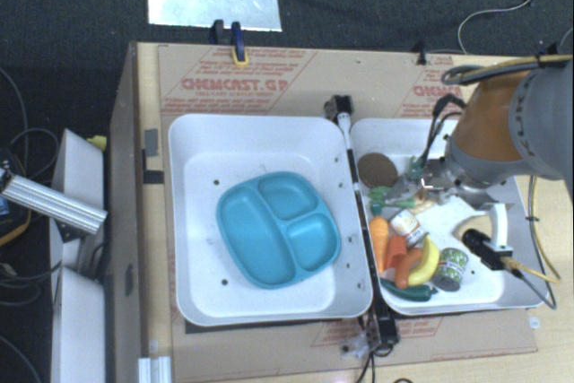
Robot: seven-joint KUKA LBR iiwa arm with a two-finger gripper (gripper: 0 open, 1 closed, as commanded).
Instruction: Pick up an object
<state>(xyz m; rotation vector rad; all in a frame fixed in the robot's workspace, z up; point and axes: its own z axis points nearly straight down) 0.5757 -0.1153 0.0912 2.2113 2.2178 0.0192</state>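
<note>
Reaching in from the right, the arm [502,126] is hanging low over the right bin [516,287], and its pincer [421,179] is sitting above the toy pile, likely so it can drop straight down on one. I cannot tell if the pincer is apart or together, because the arm is hiding it.

The toys are crowding the left side of that bin: a brown ball [377,168], a carrot [379,239], a banana [425,262], a small bottle [406,224] and a can [451,268]. They are touching each other, so grabbing just one is looking tricky.

The left bin [206,157] is holding a blue plate [278,229] with three parts.

The board on the tabletop [269,85] is showing red words, "CHEMCAST GP". The bottle's label is too small to read.
</note>
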